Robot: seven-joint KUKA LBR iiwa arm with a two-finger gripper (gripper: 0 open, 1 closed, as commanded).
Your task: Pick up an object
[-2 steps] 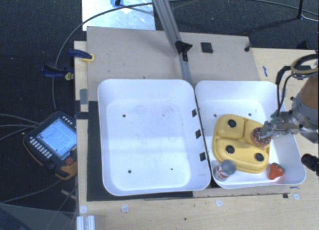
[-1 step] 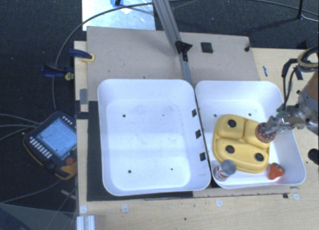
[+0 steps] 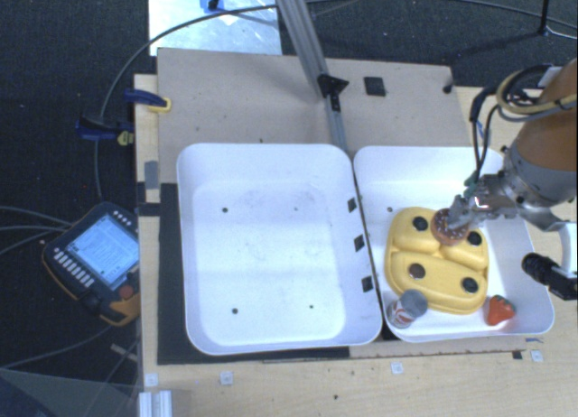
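In the right bin (image 3: 375, 180) lies a big yellow block (image 3: 438, 266) with dark round holes. A small brown ring-shaped object (image 3: 446, 227) rests on the block's top edge. My gripper (image 3: 462, 214) is low over that ring, reaching in from the right, and touches or nearly touches it. A small can with a grey lid (image 3: 410, 305) stands at the bin's front left corner. Near the front right corner sits a red strawberry-like toy (image 3: 498, 310).
The left bin (image 3: 194, 226) sits beside the right one, with a shared rim (image 3: 359, 244) between them. A black arm part (image 3: 549, 275) hangs over the right bin's right rim. A metal pole (image 3: 307, 36) slants over the bench's back edge. A teach pendant (image 3: 95, 257) lies on the floor at left.
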